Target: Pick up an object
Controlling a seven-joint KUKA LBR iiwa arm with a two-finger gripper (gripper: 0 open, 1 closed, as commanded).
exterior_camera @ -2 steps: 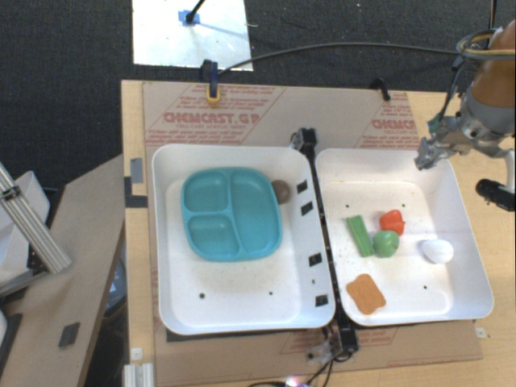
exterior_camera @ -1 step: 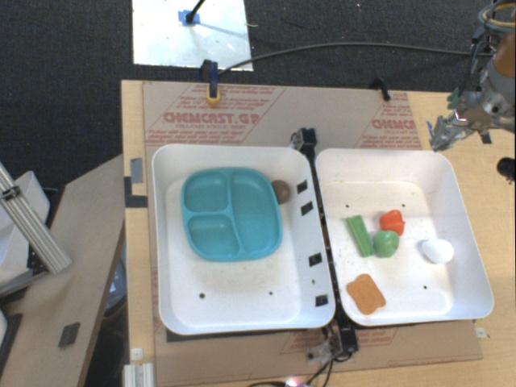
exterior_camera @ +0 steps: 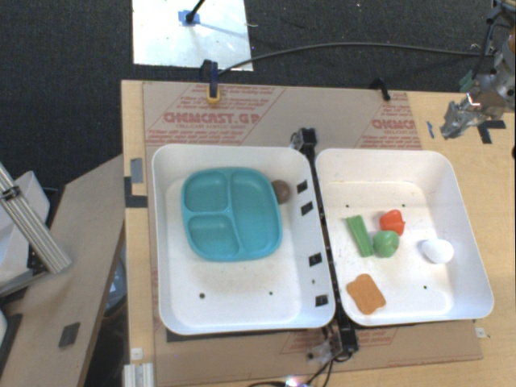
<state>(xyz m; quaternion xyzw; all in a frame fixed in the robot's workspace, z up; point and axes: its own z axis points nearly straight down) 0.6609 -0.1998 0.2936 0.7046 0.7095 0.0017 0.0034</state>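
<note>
Where smooth, round: white egg [exterior_camera: 437, 251]

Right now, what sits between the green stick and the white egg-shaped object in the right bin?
In the camera view, a green ball and a red piece lie between the green stick and the white egg-shaped object.

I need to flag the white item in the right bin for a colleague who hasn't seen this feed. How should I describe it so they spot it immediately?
Look at the right bin, the one without the teal tray. The white egg-shaped object lies alone toward that bin's right wall, just right of the green ball and below the red piece. It is the one white, smooth, rounded item; its neighbours are all coloured.
</note>
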